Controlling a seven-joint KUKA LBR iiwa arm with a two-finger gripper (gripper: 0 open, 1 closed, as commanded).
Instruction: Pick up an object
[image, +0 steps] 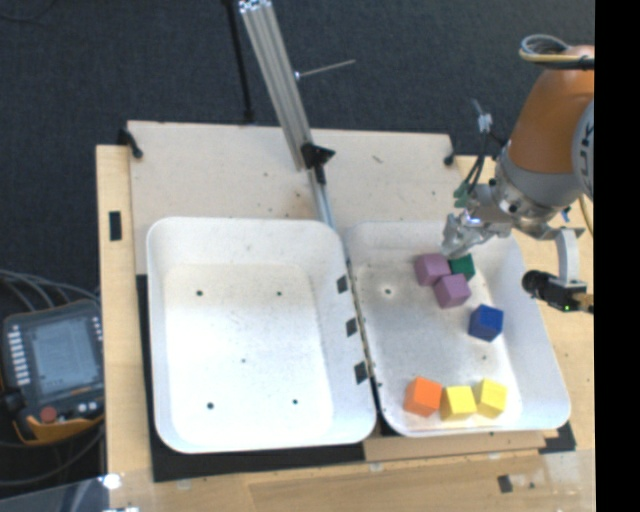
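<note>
In the right bin (400, 320) lie several small blocks. Two purple blocks (433, 268) (452, 290) sit near the back, with a green block (462, 266) partly hidden behind them. A blue block (486, 322) lies further right. An orange block (423, 396) and two yellow blocks (459, 401) (493, 397) line the front wall. My gripper (462, 240) hangs over the back of the right bin, just above the green block and the rear purple block. Nothing shows between its fingers.
The left bin (250, 330) stands beside the right one, sharing a middle edge with black clips. A slanted metal pole (285, 90) rises from the bench behind the bins. A handheld control pad (55, 360) lies off the bench at left.
</note>
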